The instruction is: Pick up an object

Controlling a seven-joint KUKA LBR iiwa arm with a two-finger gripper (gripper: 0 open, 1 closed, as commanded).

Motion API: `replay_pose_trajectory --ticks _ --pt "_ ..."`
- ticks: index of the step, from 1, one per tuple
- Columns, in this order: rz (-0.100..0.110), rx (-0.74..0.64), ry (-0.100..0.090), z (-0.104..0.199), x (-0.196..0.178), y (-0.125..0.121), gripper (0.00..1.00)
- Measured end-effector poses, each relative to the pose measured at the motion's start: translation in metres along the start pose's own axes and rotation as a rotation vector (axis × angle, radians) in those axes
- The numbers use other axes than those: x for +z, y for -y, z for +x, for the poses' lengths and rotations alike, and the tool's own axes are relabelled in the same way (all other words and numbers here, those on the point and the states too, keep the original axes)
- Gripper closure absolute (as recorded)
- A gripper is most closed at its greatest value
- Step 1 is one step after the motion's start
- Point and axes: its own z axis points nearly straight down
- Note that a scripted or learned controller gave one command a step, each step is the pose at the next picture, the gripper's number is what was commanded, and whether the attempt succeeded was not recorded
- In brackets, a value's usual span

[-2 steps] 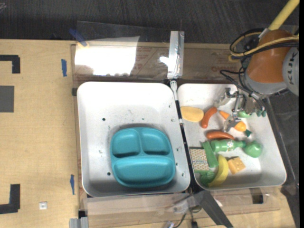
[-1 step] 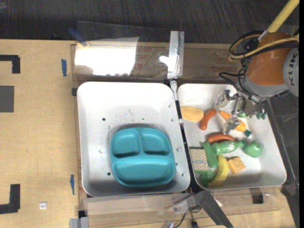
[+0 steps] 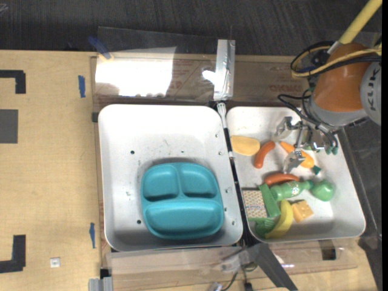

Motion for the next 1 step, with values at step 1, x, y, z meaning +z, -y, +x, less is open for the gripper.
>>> replay_pose_trajectory --ticks 1 --pt "0.001 -0.04 0.003 -0.0056 0.0002 -0.0024 0.0"
